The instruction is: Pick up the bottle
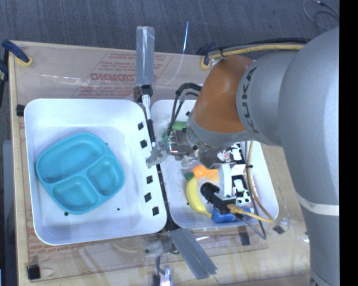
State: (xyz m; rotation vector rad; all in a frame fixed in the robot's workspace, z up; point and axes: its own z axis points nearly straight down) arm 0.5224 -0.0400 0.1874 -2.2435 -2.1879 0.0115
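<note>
Wood of the bench point(107, 261) shows along the near edge. A flat grey bar point(190, 252) lies aslant on it, just in front of where the two bins meet.

The left bin point(36, 219) holds a blue divided plate point(79, 171) with three compartments. It lies flat, toward the left of the bin's floor. A row of small black squares point(149, 180) runs along this bin's right wall.

In the right bin point(269, 206), a small blue thing point(224, 217) lies at the near side, just beside the lower end of a yellow banana point(195, 198). The banana curves away from the viewer. At its far end, touching or nearly so, sits an orange thing point(203, 173).

Beyond these, the gripper point(161, 152) hangs low over the wall between the two bins. Whether it is wide or narrow I cannot tell, and nothing can be seen held in it. The grey arm point(298, 100), with its orange band, covers the far and right parts of the right bin. Which thing there is the bottle I cannot tell. A bit of green point(179, 126) peeks out just past the gripper, under the arm.

Farther off, a clear tube point(145, 49) stands at the bench's far edge, in line with the gap between the bins. A blue clamp point(15, 49) grips the far left corner. Dark carpet point(77, 11) lies behind.
</note>
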